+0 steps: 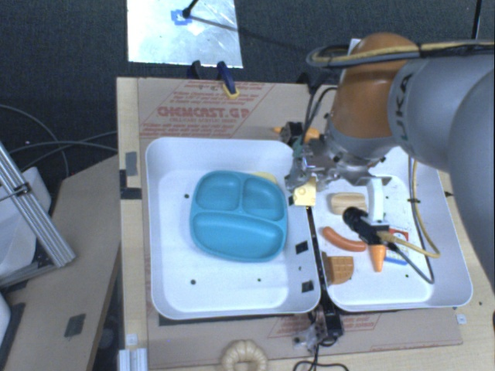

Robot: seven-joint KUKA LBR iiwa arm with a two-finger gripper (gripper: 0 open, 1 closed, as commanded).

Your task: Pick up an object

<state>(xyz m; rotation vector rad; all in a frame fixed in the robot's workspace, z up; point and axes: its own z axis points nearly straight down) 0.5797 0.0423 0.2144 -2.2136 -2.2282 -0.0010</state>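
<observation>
Nearest, at the front edge of the table (85, 238), lies a beige braided ring (246, 355). Beyond it the two shallow white bins sit side by side on a cardboard sheet with red print (203, 108).

In the right white bin (433, 278), closest to the front, a brown waffle-patterned piece (339, 268) lies near the dividing wall, with an orange carrot-shaped toy (377, 258) just to its right. Behind these lies a red sausage-shaped toy (344, 240), and further back a pale beige bread-like piece (346, 203).

The left white bin (178, 284) holds a blue plastic plate with three compartments (240, 215), lying flat near its middle. A pale yellow thing (267, 177) peeks out from behind the plate's far rim.

The pincer (300, 179) hangs over the wall between the bins, toward the far side, under the grey arm with its orange section (371, 83). A small yellow block (304, 195) sits directly beneath the pincer, above the divider. I cannot tell whether the pincer is wide or narrow, nor whether it grips the block.

Farthest back, a blue clamp (226, 76) sits at the cardboard's far edge, and a shiny silver sheet (184, 18) lies on the dark floor.
</observation>
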